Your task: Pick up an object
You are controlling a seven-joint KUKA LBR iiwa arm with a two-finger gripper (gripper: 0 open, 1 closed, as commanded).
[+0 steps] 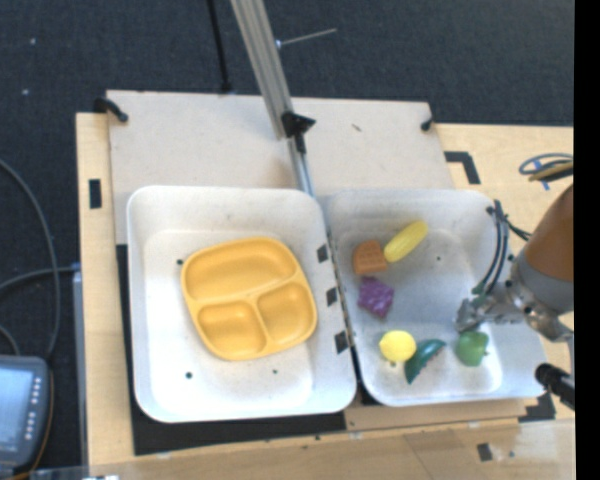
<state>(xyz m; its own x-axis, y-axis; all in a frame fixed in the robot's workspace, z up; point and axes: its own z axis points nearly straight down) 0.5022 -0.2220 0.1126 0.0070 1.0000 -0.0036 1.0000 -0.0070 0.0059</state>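
left bin: the shallow white plastic bin on the left (160, 238) carries a yellow three-compartment plastic tray (248, 297) and nothing graspable, so I'd skip it.

right bin: the shallow white plastic bin on the right (450, 218) is where all the small stuff sits, so the pick belongs here.

arm: the grey arm with the orange band (552, 253) reaches in from the right, low over the right bin's near right corner.

gripper: the metal two-finger gripper (477, 313) sits just above the small round green plastic fruit (471, 348). Can't tell if it's spread or pinched, too blurry from up here, and nothing is visibly between the tips.

likely target: that green fruit, near right of the bin and close to the wall. My guess is you'd want to drop straight down, centred on it, so the wall doesn't block one tip.

neighbours: a dark green pepper-like toy (422, 358) lies just left of it, touching a round yellow lemon-like toy (397, 346). Don't sweep left.

farther off: purple lumpy toy (376, 296), orange-brown block (370, 259) and yellow corn-shaped toy (405, 240) sit well apart, no bother.
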